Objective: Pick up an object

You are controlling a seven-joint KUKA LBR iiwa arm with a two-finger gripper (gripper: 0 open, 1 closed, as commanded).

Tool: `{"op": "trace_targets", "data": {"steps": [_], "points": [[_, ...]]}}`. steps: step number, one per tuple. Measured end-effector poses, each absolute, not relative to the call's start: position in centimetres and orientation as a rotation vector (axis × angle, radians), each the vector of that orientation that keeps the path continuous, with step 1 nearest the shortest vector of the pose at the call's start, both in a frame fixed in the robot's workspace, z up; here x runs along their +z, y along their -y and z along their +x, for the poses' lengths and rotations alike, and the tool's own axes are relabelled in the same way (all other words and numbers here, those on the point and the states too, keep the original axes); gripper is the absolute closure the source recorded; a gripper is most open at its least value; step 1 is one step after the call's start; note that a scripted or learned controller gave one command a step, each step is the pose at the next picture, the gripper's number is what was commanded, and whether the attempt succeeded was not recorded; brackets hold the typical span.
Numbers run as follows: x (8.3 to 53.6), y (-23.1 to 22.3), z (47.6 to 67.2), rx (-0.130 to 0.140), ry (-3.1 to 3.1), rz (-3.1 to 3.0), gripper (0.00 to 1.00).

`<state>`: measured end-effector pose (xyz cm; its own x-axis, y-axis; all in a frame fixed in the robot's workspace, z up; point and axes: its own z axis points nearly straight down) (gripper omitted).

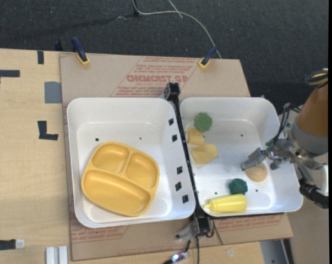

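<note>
The right bin [265,110] holds several toy foods. A green bumpy piece [203,121] lies near the divider, with two pale yellow pieces [195,137] [205,154] just below it. A tan round piece [257,173] sits toward the right wall, a dark green piece [238,186] lies nearer the front, and a yellow corn-like piece [227,204] rests along the front wall. My gripper [260,164] hangs low over the right side of this bin, just above the tan round piece. It is open, one finger slanting left, with nothing between the fingers.
The left bin [77,114] holds a yellow divided plate [120,178]. A black divider strip [179,147] runs between the bins. The arm's orange band [315,111] stands over the right bin's right wall. Two blue-yellow clamps [79,51] [208,56] pin the cardboard base behind.
</note>
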<state>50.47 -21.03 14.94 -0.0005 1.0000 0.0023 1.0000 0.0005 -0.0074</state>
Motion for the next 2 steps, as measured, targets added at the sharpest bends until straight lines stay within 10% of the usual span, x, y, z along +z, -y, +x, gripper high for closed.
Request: {"op": "trace_targets", "data": {"steps": [1,2], "points": [[9.0,21.4,50.5,0.003,2.227,-2.230,0.00],[10.6,21.4,50.8,-0.005,2.232,-2.231,1.00]]}}
